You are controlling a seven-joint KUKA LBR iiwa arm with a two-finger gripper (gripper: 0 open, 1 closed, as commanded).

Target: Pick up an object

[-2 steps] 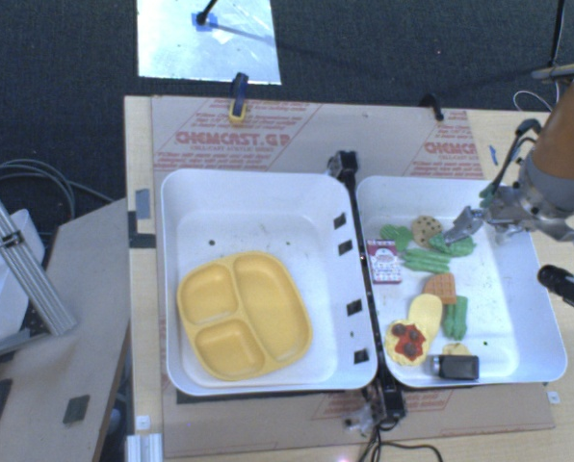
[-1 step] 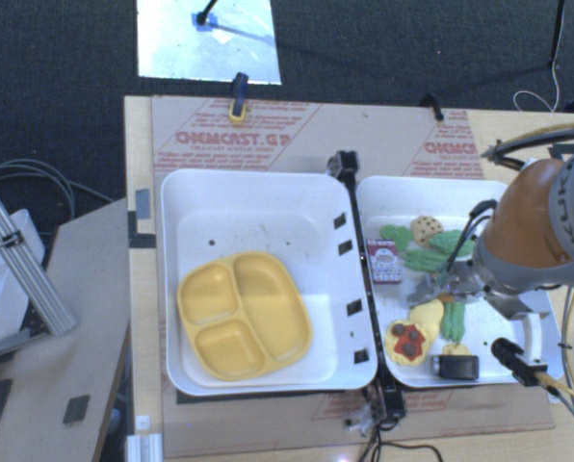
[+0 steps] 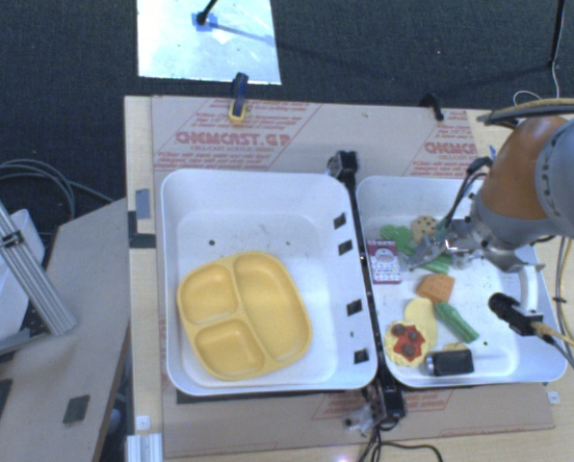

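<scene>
Over right bin (image 3: 547,362) | gripper (image 3: 430,251) finger state untellable | crowded green piece (image 3: 399,234), cookie (image 3: 423,226), red carton (image 3: 383,261) | risk: nudging neighbours, missed grasp

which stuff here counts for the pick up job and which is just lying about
For the job:
- claw, low in the right bin
- green piece and cookie next to it
- orange wedge
- red card
- pizza slice
- green stick
- black block

Lying about:
- yellow divided tray in the left bin
- yellow clamp on the bench edge
</scene>
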